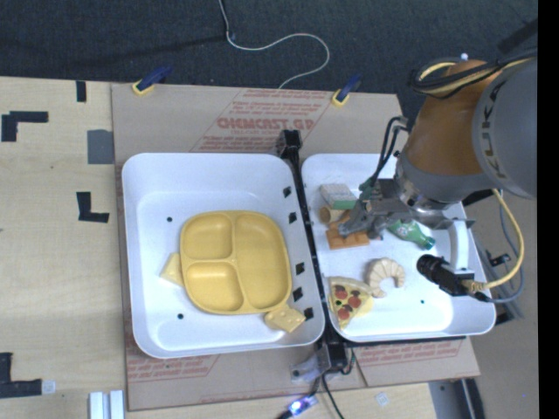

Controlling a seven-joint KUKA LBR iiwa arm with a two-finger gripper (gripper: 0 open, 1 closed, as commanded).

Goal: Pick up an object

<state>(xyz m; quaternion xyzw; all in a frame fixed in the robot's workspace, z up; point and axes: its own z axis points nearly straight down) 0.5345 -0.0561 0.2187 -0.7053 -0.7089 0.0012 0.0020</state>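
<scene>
Pizza slice [348, 299] down front in the right bin [454, 321], touching the near-left corner; just behind it a croissant-looking pastry [386, 273]; over the divider in the left bin [144, 234], a cheese wedge [286, 319] tucked against the near edge of a yellow divided plate [234, 262].

Gripper [367, 216] low over the back-left part of the right bin, right above a flat brown slab [348, 236], maybe toast; looks like the target, though only a guess. Can't tell from this angle whether the gripper is open or closed, or whether anything is caught in it; too much grey metal in the way.

Crowded back there: pale block [334, 195] just behind the slab, green thing [410, 230] poking out beside the wrist; bin wall and divider close on the left.

Tips for doing this step well, judging from the layout:
- go straight down, no sideways drift; easy to nudge the pale block or clip the divider;
- straddle the slab across its short side; flat thing lying flat on the floor of the bin, so probably hard to get under; press low before closing;
- lift slowly and check for something actually held before swinging away;
- if that fails, try the pastry instead; chunkier, sitting well apart from its neighbours, likely an easier grab.
</scene>
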